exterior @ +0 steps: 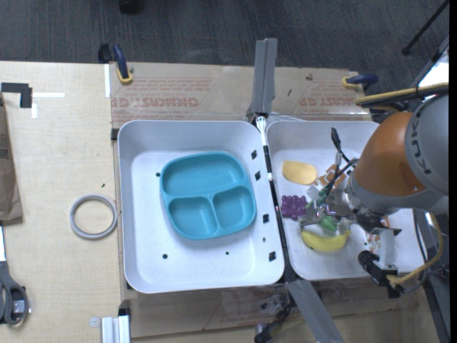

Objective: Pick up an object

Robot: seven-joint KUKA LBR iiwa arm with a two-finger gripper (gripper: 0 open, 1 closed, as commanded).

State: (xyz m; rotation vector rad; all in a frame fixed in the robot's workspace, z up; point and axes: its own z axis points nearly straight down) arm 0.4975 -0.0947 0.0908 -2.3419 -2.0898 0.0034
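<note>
A: Where is the target?

B: Banana (325, 242) lies in the right bin (307, 266), near its front wall, with purple grapes (293, 206) and a yellow lemon-like piece (299, 172) beyond it.

A: Handling?

B: Judged light, smooth and curved, likely a stiff plastic toy; best taken across its middle.

A: Gripper?

B: Gripper (323, 216) sits just above the banana; its opening and contents cannot be told. Blue divided plate (208, 195) occupies the left bin (136, 213).
</note>
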